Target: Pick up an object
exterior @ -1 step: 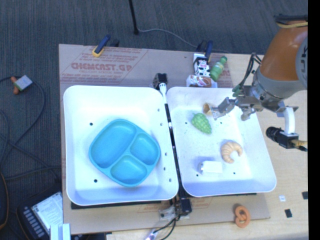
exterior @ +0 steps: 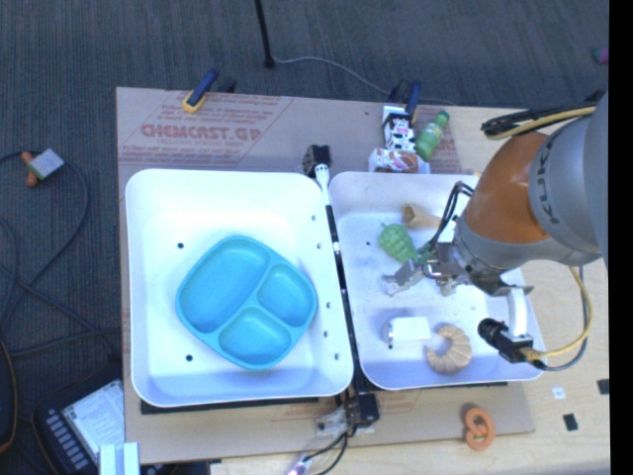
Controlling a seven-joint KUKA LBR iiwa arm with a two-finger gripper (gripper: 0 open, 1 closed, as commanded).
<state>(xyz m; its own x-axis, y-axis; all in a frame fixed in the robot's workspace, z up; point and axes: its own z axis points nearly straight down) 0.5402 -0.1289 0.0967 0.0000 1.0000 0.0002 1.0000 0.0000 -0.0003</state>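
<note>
Over the right bin [exterior: 368, 359], the gripper [exterior: 407, 275] is hovering low beside the green toy [exterior: 397, 240], seemingly lining up a grasp. Whether its jaws are apart, I cannot tell.

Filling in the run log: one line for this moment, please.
arm: over right white bin | gripper: low beside green knobbly toy | grasp: unconfirmed | left bin: blue divided plate

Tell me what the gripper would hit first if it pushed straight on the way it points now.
The gripper points leftward and down into the right bin. Probably the bin floor first, with the green toy just beside its line. Height above the floor is hard to judge from this slanted view.
</note>
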